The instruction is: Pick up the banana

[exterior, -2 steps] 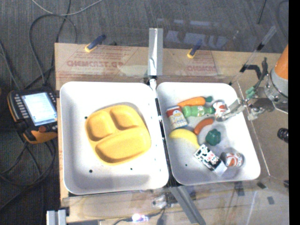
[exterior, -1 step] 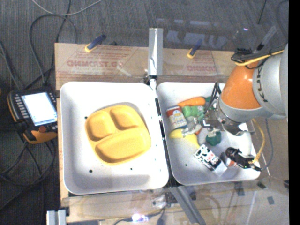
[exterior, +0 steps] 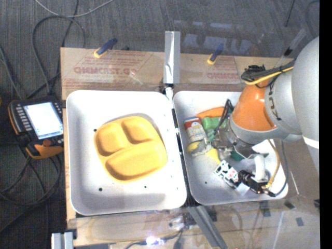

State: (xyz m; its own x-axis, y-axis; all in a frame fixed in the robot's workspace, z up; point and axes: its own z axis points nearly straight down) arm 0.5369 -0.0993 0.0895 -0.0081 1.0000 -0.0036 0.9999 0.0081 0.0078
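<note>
Look to the right-hand shallow white bin (exterior: 207,195): your grey arm with the orange band (exterior: 251,113) reaches in from three o'clock, and its gripper (exterior: 223,139) sits low among the clutter near the bin's centre. You cannot tell from this view whether it is clenched or released, since the wrist hides it.

The yellow banana (exterior: 198,148) shows as a small curved yellow patch at about nine o'clock from the gripper, just beside it, partly tucked under a small red-capped jar with a pale label (exterior: 194,129). At eleven o'clock from the gripper lies a green plastic object (exterior: 211,123), with an orange one (exterior: 210,112) behind it. At five o'clock you see a white card with dark markings (exterior: 225,171).

In the left-hand white bin (exterior: 83,191) a yellow compartment tray (exterior: 130,148) rests near the centre, well apart from the arm
</note>
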